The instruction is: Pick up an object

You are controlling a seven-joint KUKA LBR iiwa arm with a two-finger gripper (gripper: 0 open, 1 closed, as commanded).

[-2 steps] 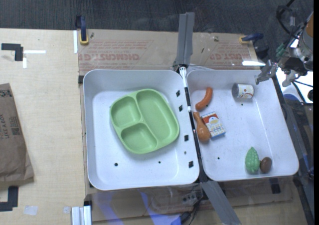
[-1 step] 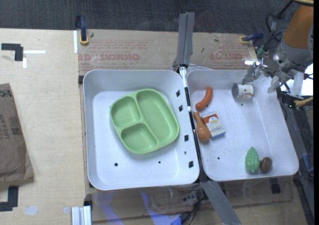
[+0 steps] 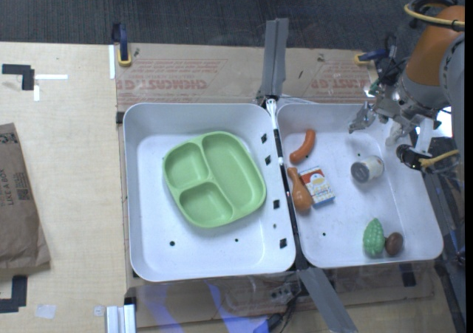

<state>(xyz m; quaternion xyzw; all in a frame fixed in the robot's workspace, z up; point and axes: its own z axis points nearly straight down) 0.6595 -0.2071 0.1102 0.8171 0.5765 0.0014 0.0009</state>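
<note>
My gripper (image 3: 378, 125) hangs over the far right part of the right bin (image 3: 414, 250), open with nothing between its fingers. Just below it in the view a small grey can (image 3: 366, 169) lies on its side. An orange sausage (image 3: 303, 145) rests near the bin's left wall. Closer to me an orange-brown drumstick-shaped toy (image 3: 299, 190) touches a small red, white and blue box (image 3: 319, 185). A green bumpy fruit (image 3: 374, 237) and a small brown object (image 3: 394, 243) sit together at the front right corner.
The left bin (image 3: 140, 235) holds a light green divided plate (image 3: 214, 178). A grey divider post (image 3: 275, 58) rises between the bins at the back. A brown paper bag (image 3: 18, 198) lies on the bench at far left.
</note>
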